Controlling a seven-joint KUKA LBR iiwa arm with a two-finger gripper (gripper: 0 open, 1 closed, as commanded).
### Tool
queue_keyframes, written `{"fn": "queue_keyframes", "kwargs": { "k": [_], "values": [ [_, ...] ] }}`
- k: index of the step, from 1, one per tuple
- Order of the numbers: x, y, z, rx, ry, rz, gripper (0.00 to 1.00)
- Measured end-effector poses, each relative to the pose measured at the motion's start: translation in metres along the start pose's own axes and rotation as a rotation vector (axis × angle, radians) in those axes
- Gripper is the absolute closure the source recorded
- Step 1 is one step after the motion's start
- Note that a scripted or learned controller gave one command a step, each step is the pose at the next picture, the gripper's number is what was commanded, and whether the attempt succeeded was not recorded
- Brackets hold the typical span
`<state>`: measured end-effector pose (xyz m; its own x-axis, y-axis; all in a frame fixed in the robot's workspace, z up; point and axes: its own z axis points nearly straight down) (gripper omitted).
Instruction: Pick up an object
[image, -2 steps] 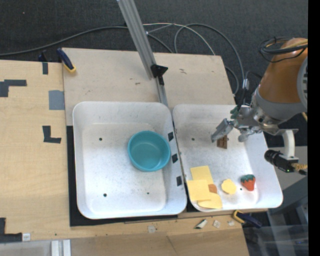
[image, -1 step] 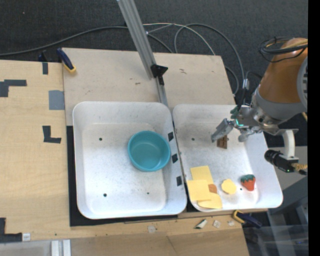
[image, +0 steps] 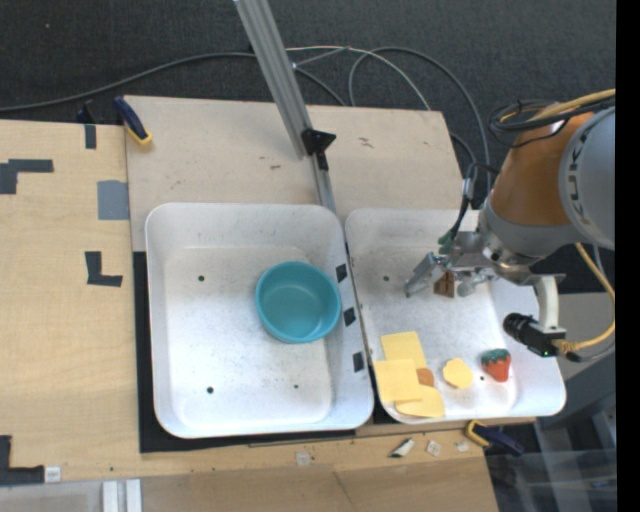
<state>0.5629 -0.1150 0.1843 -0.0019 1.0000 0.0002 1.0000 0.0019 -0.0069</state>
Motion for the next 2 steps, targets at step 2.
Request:
{"fn": "queue_keyframes", "kwargs": {
  "k": [2],
  "values": [
    [-0.001,-0.001,0.096,-0.006,-0.001,0.0,0.0]
  ]
}}
